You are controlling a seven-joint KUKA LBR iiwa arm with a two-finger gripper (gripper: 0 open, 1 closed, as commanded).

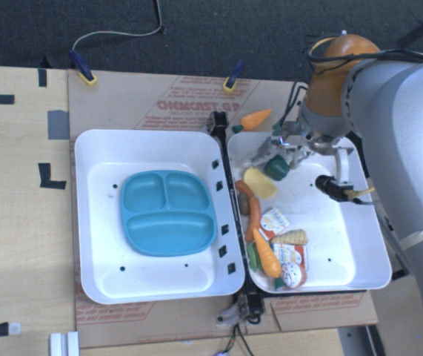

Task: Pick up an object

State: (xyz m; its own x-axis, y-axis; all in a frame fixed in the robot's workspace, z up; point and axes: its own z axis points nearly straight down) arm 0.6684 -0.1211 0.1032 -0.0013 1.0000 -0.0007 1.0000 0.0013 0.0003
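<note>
The right bin (359,269) held a pile of toy food: a yellow piece (260,183), a sausage (247,197) and a carrot (264,253), while the blue plate (169,212) lay apart in the left bin (96,221). At the far side of the right bin, the pincer (279,154) was closed around a dark green object (276,168), just beside the yellow piece.

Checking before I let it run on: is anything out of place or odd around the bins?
Yes: one orange plastic carrot lies outside the bins, on the cardboard just behind the right white bin. The rest looks normal.

Robot lab: clamped cardboard (189,106), bins (92,221)
</note>
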